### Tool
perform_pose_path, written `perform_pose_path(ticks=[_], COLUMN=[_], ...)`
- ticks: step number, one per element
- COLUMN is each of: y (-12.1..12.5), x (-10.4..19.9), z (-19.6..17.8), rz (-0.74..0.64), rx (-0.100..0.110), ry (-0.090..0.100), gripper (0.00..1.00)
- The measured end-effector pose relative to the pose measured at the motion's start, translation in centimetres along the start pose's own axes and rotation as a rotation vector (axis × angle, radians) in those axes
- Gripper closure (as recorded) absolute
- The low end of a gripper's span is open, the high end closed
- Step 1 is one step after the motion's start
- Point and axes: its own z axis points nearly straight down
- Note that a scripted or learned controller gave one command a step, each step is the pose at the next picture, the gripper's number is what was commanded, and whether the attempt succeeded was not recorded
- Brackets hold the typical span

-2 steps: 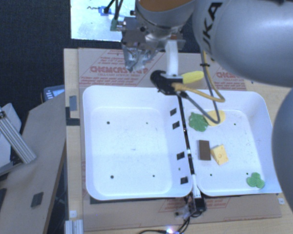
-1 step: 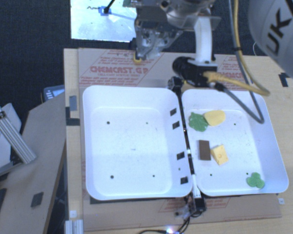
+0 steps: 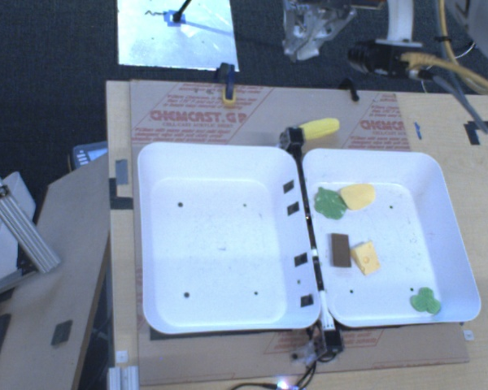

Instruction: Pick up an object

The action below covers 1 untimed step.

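My hand point(image 3: 307, 24) hangs above the far edge of the table point(image 3: 252, 112), beyond the right bin point(image 3: 451, 242); I cannot tell how it is set. In that bin lie a green piece point(image 3: 330, 203) touching a yellow piece point(image 3: 358, 196), a brown block point(image 3: 340, 249) against a yellow block point(image 3: 366, 258), and another green piece point(image 3: 425, 301) near its front corner. Dark carpet point(image 3: 49, 63) surrounds the table.

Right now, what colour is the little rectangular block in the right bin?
Dark brown: the rectangular block shows best in the camera view, beside a yellow piece.
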Motion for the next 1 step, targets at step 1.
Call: perform_pose_path(ticks=[1], y=[4.56], x=[8.43], z=[7.34], rz=[-0.016], rx=[0.004], ry=[0.003], gripper=[1.0])
